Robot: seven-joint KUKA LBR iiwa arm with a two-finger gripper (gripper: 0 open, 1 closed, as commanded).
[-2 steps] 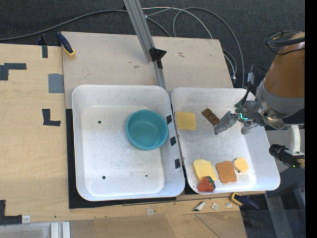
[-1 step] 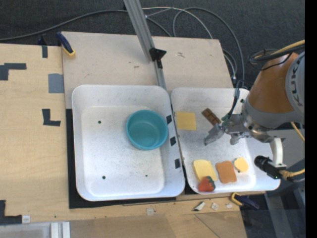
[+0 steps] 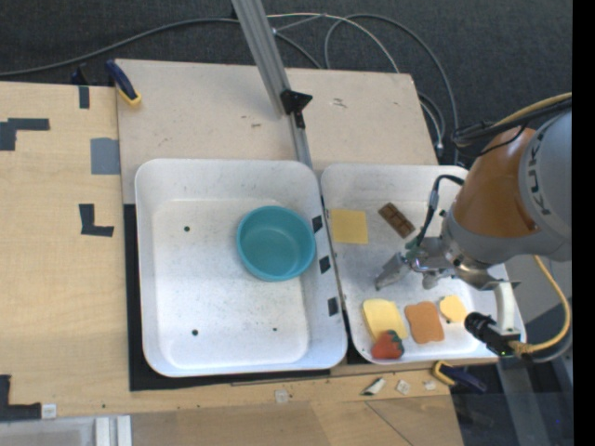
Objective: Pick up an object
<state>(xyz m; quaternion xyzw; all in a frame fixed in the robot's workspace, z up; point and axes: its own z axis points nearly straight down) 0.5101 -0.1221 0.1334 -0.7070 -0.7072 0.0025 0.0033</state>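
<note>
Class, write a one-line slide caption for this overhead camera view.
KUKA arm's gripper hovers over the right bin of toy food; a teal bowl sits in the left bin.

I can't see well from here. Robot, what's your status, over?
Gripper open, low over right bin, holding nothing. Yellow block and strawberry just below. Nothing blocking.

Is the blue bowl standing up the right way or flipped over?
Right way up: the blue bowl shows its open inside, in the left bin.
</note>
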